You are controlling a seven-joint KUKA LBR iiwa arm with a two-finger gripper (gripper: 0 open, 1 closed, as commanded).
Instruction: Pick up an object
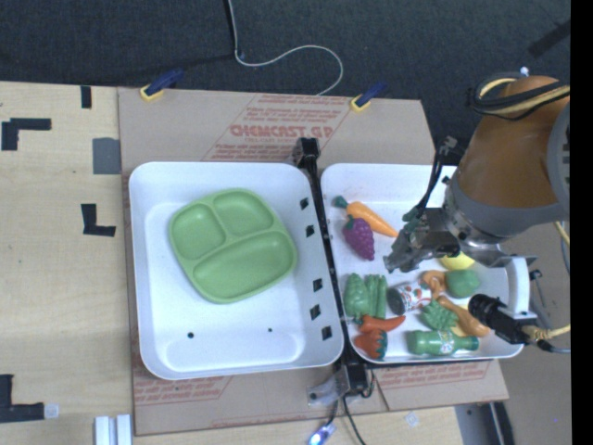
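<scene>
Two bins, toys crowded in right bin. Gripper low over that pile, approach step, nothing visibly held; finger opening: cannot tell. Nearest candidates: purple grapes, carrot. Next: descend on one, close. Green lettuce packed close. Green tray in left bin, irrelevant.

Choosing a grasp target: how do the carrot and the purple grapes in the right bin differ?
The carrot is orange with a green top, long and thin, lying at a slant; the grapes are purple, short and lumpy. The carrot lies nearer the bin's far edge, the grapes just below it, closer to the green leafy bunch. Both are toy foods in the right bin, left of the gripper.
</scene>
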